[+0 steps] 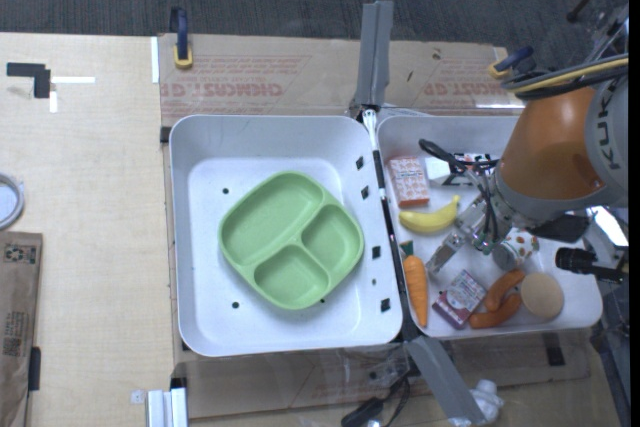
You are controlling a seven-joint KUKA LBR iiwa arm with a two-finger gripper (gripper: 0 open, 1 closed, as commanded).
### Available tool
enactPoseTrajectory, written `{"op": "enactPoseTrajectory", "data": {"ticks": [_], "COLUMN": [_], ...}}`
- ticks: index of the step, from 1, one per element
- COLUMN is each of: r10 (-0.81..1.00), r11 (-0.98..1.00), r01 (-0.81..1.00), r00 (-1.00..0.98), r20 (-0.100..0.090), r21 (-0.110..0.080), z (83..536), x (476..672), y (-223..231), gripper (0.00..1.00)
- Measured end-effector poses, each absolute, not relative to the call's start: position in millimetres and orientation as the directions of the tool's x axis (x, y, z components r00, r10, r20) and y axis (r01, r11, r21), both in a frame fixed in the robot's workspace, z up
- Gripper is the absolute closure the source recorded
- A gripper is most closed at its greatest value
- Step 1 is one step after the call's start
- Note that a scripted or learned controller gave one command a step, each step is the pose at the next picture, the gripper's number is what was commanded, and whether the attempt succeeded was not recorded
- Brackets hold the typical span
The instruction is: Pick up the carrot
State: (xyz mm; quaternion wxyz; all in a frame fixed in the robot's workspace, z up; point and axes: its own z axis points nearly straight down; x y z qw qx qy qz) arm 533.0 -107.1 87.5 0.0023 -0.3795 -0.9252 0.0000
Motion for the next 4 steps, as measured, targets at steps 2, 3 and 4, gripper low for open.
{"op": "enactPoseTrajectory", "data": {"ticks": [2, 3, 4], "r10": [0.573, 0.591, 0.376], "r11": [0.82, 0.807, 0.927], "r01": [0.573, 0.591, 0.376], "r00": [-0.82, -0.807, -0.927], "r20": [0.005, -0.001, -0.001], "r21": [-0.002, 0.001, 0.0], "z": [93.7, 191.7, 191.7], "x": [537.8, 545.2, 517.4], "y": [-99.9, -25.5, -70.6], "gripper": [1.0, 1.0, 1.0]}}
